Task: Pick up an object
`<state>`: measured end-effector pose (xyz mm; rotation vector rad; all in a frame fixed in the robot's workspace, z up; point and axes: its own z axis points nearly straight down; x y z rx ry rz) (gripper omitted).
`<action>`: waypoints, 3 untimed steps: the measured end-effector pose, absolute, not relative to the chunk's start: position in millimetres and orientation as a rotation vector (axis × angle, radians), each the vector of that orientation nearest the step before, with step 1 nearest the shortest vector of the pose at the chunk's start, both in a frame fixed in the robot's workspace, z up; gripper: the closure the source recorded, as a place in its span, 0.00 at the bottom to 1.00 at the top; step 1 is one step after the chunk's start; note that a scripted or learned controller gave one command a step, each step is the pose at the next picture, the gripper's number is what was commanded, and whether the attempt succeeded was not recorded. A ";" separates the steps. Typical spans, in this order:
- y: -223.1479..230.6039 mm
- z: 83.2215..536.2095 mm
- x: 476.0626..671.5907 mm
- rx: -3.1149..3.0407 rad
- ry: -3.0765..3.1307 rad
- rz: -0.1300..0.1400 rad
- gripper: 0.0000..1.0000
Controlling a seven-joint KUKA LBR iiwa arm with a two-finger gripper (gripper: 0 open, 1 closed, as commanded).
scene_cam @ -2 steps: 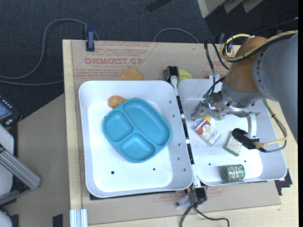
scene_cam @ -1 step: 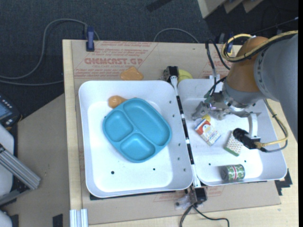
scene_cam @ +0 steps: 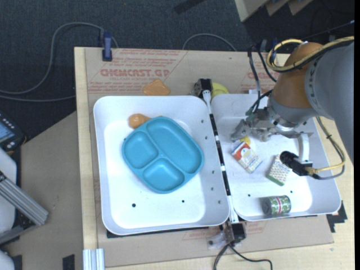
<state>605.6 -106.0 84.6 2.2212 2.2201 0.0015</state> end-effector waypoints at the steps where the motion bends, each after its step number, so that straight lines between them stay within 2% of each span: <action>1: -119.0 85.2 653.6 2.215 2.220 0.004 0.00; 2: -96.6 84.4 592.6 2.227 2.225 -0.005 0.00; 3: -93.2 84.5 587.1 2.224 2.222 -0.003 0.00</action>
